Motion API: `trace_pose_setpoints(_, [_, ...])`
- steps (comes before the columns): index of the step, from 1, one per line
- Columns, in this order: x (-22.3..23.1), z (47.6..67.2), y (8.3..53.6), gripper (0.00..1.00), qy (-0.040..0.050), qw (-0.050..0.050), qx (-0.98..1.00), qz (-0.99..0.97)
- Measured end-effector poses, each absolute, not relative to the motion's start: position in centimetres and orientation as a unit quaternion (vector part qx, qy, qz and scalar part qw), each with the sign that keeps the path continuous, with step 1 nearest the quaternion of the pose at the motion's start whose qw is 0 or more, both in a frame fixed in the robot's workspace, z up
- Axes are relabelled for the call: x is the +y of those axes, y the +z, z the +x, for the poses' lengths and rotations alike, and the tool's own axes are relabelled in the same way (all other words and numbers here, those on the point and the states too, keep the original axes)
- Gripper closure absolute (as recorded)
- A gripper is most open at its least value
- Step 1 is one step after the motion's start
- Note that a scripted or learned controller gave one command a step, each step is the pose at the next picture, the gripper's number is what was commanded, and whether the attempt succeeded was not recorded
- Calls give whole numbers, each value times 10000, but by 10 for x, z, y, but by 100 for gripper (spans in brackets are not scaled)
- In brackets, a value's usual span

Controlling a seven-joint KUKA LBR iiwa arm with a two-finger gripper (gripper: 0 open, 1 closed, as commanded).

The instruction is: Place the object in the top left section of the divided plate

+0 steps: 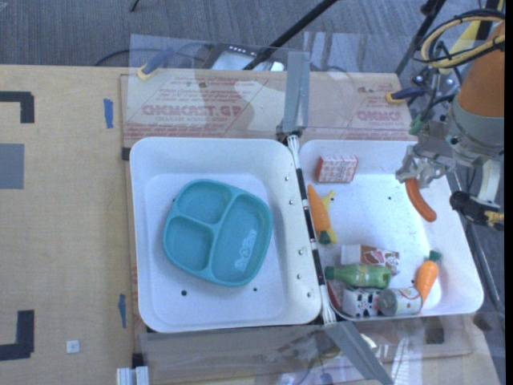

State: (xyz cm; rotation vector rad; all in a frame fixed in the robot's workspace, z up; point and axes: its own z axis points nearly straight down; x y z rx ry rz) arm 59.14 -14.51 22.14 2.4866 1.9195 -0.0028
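Nearest in the right white bin [449, 291] lie a green plastic bottle [362, 276], a small milk carton [358, 301] and an orange toy carrot [426, 277]. In the left white bin [152, 239] rests the teal divided plate [218, 231]. Farther back, the gripper [418, 175] is clenched on a red-orange toy sausage [420, 199], lifted over the right bin. Beyond sits a small red box [336, 168].

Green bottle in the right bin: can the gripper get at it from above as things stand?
Probably yes: the green bottle lies on its side with nothing over it, though cartons crowd it. The gripper hangs over a red sausage.
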Motion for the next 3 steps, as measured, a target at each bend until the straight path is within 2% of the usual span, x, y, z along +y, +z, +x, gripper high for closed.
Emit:
trace_pose_setpoints(1, [-180, 546, 221, 100, -5, -9, 6312, 7756])
trace_pose_setpoints(2, [-84, 510, 218, 100, -7, -12, 6797, 7335])
trace_pose_setpoints(3, [-11, 552, 246, 100, -1, 1, 6716, 7409])
